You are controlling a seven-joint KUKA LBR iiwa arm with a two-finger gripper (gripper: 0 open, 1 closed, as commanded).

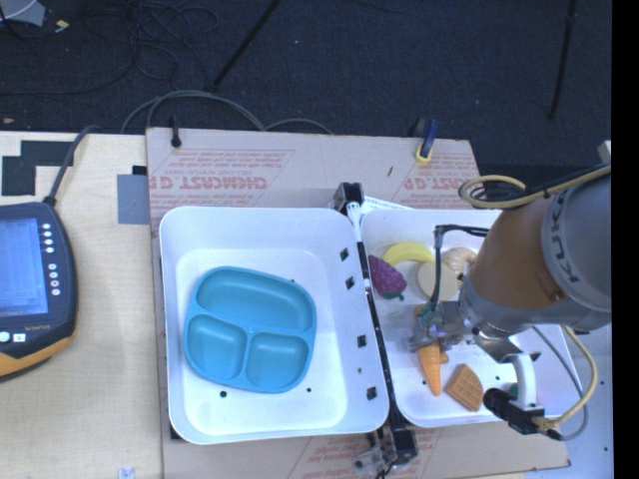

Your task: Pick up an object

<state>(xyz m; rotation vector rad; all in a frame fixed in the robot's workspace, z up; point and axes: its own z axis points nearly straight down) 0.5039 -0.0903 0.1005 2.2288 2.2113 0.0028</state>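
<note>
Cardboard [230,173] print "CHEMCAST GP", upside down | arm [584,242] lettering "KUK" | tool [431,329] over carrot [431,365], grip state unclear

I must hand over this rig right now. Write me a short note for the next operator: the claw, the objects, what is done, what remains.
Claw: low in the right white bin, above the orange plastic carrot; its grip cannot be judged.
Objects: carrot, tan toy cracker, purple toy eggplant and yellow toy banana lie in the right bin. Blue divided plastic tray lies in the left white bin.
Done: nothing seen lifted.
Left: grasp one object and raise it.
</note>
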